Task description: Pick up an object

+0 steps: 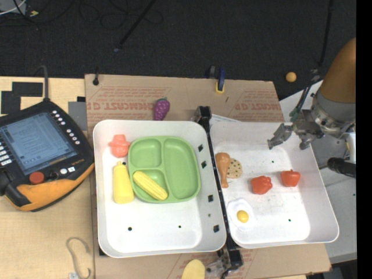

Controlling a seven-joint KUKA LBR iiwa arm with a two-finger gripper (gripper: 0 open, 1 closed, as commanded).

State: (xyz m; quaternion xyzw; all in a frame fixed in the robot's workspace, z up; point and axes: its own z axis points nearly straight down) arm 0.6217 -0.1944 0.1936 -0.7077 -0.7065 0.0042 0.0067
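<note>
My gripper [289, 140] hangs over the far right part of the right bin [322, 222], open, with nothing between its fingers. Below it in that bin lie two red toy vegetables [261, 185] [290, 178], apart from each other. Further left are a toy drumstick [222, 167] with a cookie [235, 168] touching it. A fried egg [241, 215] lies near the bin's front. In the left bin [151, 237], a green divided plate [174, 161] carries a corn cob [150, 185]. Beside the plate stand a yellow bottle [122, 183] and a pink-red toy [118, 146].
Purple grapes [161, 108] rest on the cardboard behind the left bin. A yellow toy [193, 269] lies at the front edge below the bins. A teach pendant [40, 150] occupies the bench at left. A black divider [212, 179] separates the bins.
</note>
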